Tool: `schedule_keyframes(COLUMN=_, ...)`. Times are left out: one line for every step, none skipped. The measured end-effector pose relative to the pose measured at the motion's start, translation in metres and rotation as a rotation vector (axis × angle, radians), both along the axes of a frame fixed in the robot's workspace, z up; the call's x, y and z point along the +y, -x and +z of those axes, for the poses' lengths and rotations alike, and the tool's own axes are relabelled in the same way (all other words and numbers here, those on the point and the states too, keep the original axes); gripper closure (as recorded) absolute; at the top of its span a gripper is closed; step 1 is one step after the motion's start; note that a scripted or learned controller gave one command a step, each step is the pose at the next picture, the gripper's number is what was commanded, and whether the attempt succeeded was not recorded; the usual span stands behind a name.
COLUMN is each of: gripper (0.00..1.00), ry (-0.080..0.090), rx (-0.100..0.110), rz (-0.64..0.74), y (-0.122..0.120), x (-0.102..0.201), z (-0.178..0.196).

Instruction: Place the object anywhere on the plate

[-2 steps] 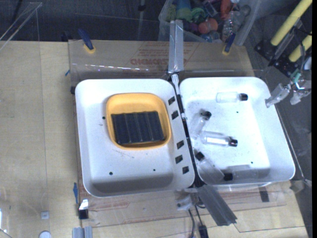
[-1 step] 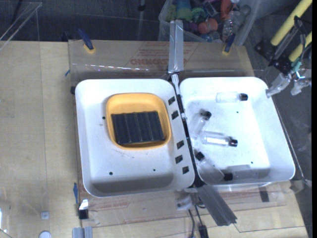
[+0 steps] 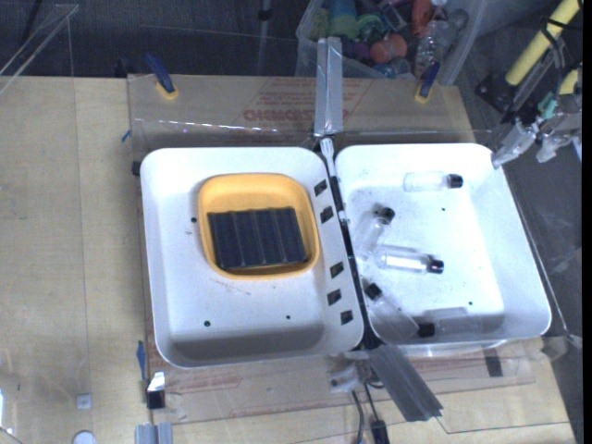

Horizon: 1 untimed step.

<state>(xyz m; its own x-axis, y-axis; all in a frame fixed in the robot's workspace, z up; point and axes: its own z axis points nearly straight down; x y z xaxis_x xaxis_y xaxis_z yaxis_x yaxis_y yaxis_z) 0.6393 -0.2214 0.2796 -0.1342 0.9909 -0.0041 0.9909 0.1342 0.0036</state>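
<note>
A: What takes up the most room on the bench (image 3: 65, 248)?

B: Two shallow white bins, side by side. The left bin (image 3: 166, 248) fills the nine o'clock half, the right bin (image 3: 499, 248) the three o'clock half, and their inner rims touch along the middle.

A: And the plate?

B: A yellow plate (image 3: 254, 191) with rounded corners sits in the left bin, a little toward twelve o'clock of that bin's centre. A dark ridged insert (image 3: 256, 238) lies across its lower part.

A: Where are the objects?

B: All in the right bin, well apart from the plate. One clear vial with a dark cap (image 3: 431, 182) lies near that bin's twelve o'clock edge. A second clear vial (image 3: 410, 264) lies near the bin's centre, cap pointing to three o'clock. A third, smaller one (image 3: 376, 224) is tilted at about ten o'clock from the centre, close to the dividing rim.

A: The gripper?

B: The gripper (image 3: 511, 149) hangs at roughly two o'clock, just over the right bin's outer corner. It's small and blurred; I cannot tell whether the fingers are apart or together, and nothing shows between them.
</note>
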Motion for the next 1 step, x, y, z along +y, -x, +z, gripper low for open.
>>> schedule_keyframes(gripper=0.00, ry=-0.003, rx=0.004, rz=-0.026, y=0.0133, x=0.0002, z=0.0092)
